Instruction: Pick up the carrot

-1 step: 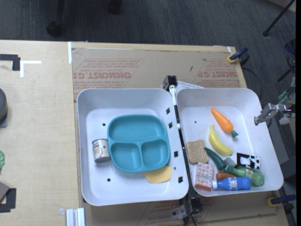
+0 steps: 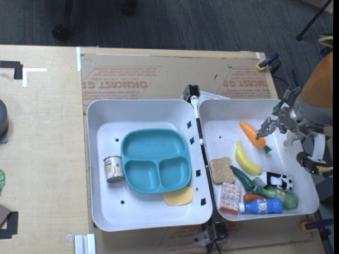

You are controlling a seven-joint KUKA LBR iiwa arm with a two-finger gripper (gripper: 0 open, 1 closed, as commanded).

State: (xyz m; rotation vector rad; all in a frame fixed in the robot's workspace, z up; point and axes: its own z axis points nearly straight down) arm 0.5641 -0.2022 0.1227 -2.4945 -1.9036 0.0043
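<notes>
**Arm Reaches Carrot in Crowded Right Bin**

Jaws on the gripper [image 2: 263,133] stood at the carrot's [image 2: 250,133] right end, but whether they were clenched on it or released could not be told from above. The carrot lay slanted on the floor of the right bin [image 2: 222,112], its green tip pointing toward four o'clock. Bare floor ran from it toward eleven and twelve o'clock, up to the bin's far wall. At seven o'clock, just beside it, lay a banana [image 2: 246,159]. Bread [image 2: 221,170], a cucumber [image 2: 242,177], a carton [image 2: 230,197] and a bottle [image 2: 262,206] crowded the near edge. In the left bin [image 2: 100,142], a teal tray [image 2: 156,160] sat beside a can [image 2: 113,169].
</notes>
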